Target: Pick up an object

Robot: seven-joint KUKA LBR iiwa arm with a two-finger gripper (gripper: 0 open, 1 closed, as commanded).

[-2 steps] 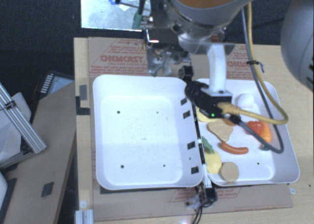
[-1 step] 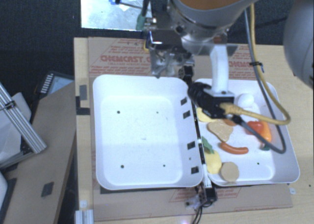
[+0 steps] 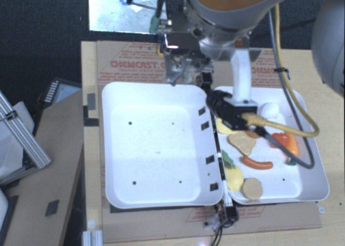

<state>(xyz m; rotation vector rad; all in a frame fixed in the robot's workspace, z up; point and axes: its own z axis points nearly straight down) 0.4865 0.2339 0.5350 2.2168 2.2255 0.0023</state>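
The right bin (image 3: pixel 315 177) holds several toy foods: a white egg shape (image 3: pixel 269 111), an orange-red pepper (image 3: pixel 286 142), a tan bread slice (image 3: pixel 242 143), a red sausage (image 3: pixel 257 163), a yellow banana (image 3: pixel 234 176) and a round tan biscuit (image 3: pixel 252 188). A small green piece (image 3: pixel 227 159) lies by the divider. My gripper (image 3: pixel 187 76) hangs over the back rim where the two bins meet, away from all the foods. Nothing is visible in it.
The left bin (image 3: pixel 156 148) is a plain white tray. A black fitting (image 3: pixel 230 111) with a yellow hose (image 3: pixel 302 126) and a white post (image 3: pixel 241 81) hangs over the back of the right bin. Cardboard (image 3: pixel 129 62) lies under both bins.
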